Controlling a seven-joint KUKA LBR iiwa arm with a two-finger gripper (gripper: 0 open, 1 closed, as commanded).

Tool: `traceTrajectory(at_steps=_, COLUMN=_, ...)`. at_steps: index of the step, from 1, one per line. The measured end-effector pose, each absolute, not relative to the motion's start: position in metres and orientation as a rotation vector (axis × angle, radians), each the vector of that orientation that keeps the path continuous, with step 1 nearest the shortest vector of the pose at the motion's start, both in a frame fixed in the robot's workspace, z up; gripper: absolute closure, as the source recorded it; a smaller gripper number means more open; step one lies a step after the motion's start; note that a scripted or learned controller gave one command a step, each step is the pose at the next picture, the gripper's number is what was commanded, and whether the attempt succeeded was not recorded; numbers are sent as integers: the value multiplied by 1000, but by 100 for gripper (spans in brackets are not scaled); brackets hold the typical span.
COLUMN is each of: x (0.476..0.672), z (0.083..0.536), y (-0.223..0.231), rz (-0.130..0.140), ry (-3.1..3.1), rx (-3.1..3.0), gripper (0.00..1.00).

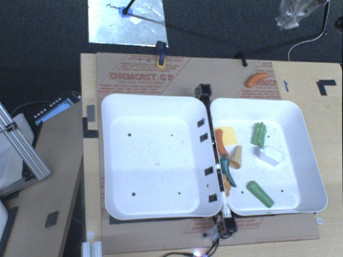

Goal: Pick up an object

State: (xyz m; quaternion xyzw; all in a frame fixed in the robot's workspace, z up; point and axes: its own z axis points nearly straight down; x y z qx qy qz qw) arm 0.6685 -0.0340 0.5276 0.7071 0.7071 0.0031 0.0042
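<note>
Where the right-hand shallow white plastic bin (308,159) holds its scatter of small toy-like objects, they lie bunched toward its left wall and middle: a flat yellow square piece (228,135) near the upper left, a slim orange carrot-shaped piece (220,141) touching its left edge, a tan cone (236,156) just below the yellow square, and a curved dark-green pepper-shaped piece (226,168) beside the cone, running down along the bin's left wall. Further right sit a ridged bright-green vegetable piece (259,134), standing lengthwise up the bin, a small white block (270,156) just below it, and a smooth green cucumber-shaped piece (260,193) lying at a slant near the front of the bin, apart from the rest. The left-hand shallow white plastic bin (155,159) sits side by side with the right one, the two touching along a seam with small black clips. Both bins rest on a brown cardboard sheet (142,74) printed in red with a repeated word that looks like "CHEMCAST GP", though the letters are too blurred to be sure. An orange sausage-shaped piece (256,80) lies on that cardboard just beyond the right bin's far rim. A yellow-and-blue clamp (161,55) grips the cardboard's far edge. The translucent two-finger gripper (292,12) hangs at the upper right, well apart from the bins over the dark floor, with nothing between its fingers; whether they are parted or closed cannot be told.
</note>
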Motion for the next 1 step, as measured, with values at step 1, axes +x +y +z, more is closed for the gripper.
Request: traceTrajectory(at_steps=1, x=668, z=488, y=-113, rz=-1, ry=2217, rx=2223, gripper=100)
